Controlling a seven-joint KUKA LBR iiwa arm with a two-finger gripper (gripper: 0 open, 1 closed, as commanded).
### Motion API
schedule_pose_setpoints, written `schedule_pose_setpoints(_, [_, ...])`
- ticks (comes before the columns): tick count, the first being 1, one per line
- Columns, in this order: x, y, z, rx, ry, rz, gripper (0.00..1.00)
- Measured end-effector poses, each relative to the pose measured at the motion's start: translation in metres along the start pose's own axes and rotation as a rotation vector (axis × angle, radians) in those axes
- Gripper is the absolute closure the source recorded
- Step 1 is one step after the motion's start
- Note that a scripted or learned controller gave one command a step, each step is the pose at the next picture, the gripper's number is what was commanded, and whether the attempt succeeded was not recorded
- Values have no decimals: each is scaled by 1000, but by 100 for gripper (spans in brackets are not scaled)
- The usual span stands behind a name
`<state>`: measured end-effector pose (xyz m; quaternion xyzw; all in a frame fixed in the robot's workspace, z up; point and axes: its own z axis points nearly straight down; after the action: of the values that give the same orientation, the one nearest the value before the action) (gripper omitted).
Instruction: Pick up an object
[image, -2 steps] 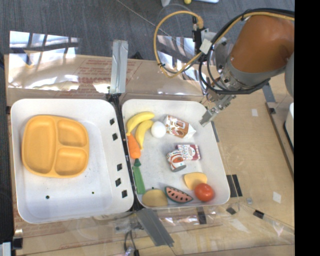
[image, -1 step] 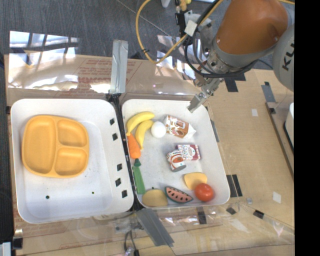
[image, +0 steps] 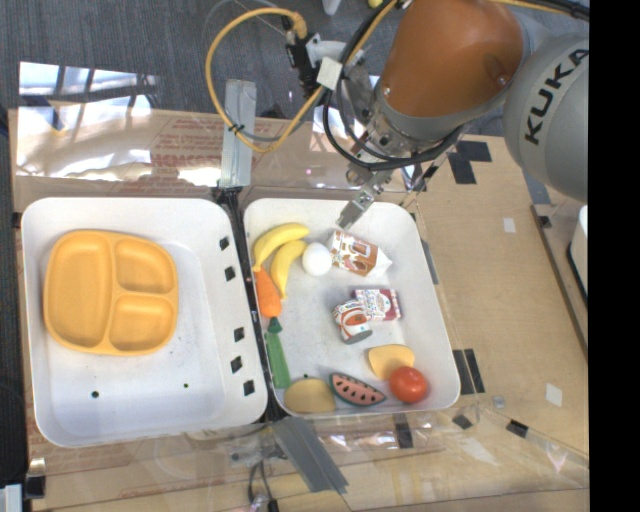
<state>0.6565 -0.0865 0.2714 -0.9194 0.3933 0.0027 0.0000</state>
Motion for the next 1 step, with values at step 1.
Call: schedule_pose_setpoints(1, [49,46,-46,6,8,-248,100])
